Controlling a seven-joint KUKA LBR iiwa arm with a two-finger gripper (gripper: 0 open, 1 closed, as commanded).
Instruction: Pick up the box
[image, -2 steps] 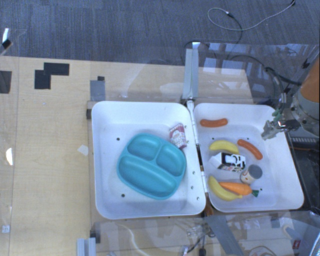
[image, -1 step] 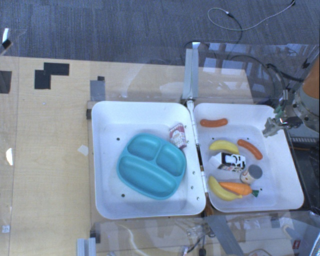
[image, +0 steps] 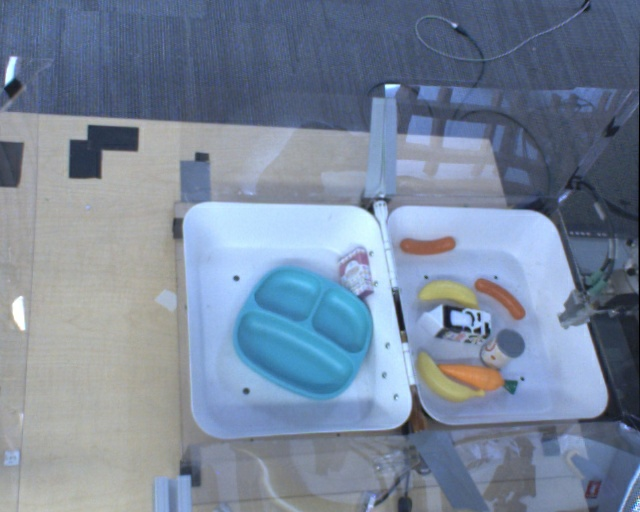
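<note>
The box (image: 462, 323) lies flat near the middle of the right bin (image: 545, 235), white with bold black markings on its top face; the print is too small to read. A small red and white packet (image: 356, 271) in the left bin (image: 210, 300), against the wall shared by the two bins, also carries print that cannot be made out.

The gripper (image: 578, 312) sits at the right bin's right edge, grey and low over the rim, reaching in from the bench's right side. Whether the jaws are wide or narrow cannot be told. Nothing is seen between them.

The box lies well apart from the jaws, toward the bin's centre, with a red sausage (image: 500, 298) between the two. A yellow banana (image: 447, 292) touches the box's far side; a second banana (image: 443, 380) and a carrot (image: 476, 377) lie on its near side. Another sausage (image: 428, 244) rests by the bin's far edge. A blue divided plate (image: 303, 330) fills the left bin's middle.
</note>
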